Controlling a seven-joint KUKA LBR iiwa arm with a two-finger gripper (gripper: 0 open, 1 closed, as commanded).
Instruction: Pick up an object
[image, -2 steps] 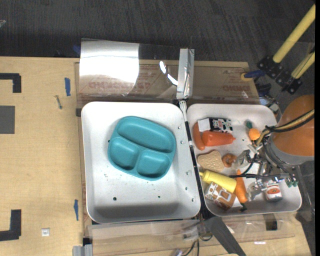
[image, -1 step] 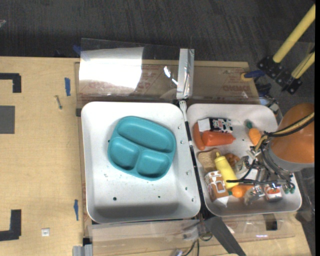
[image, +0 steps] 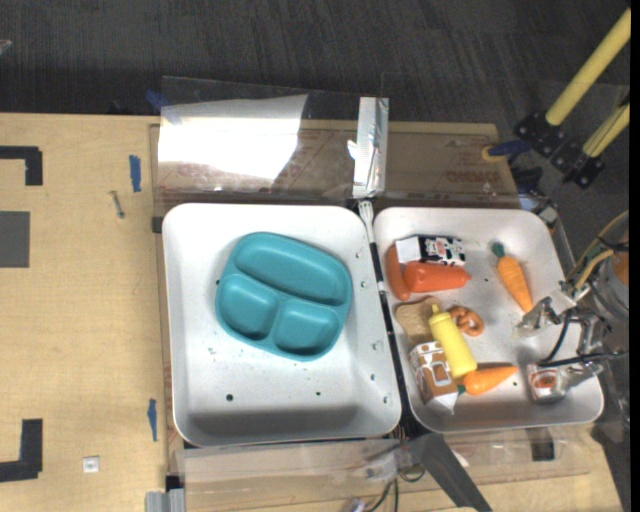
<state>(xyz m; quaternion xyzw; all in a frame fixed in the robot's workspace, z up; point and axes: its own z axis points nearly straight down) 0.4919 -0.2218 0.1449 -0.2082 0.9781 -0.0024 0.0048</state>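
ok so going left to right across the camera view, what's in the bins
teal divided plate → orange bottle → yellow bottle → lying carrot → upper carrot → gripper

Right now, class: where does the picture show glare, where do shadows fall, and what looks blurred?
In the camera view, glare whitens the clear sheet behind the left bin; a soft shadow sits beneath the teal tray; the gripper at the right bin's edge looks slightly blurred, its detail hard to read.
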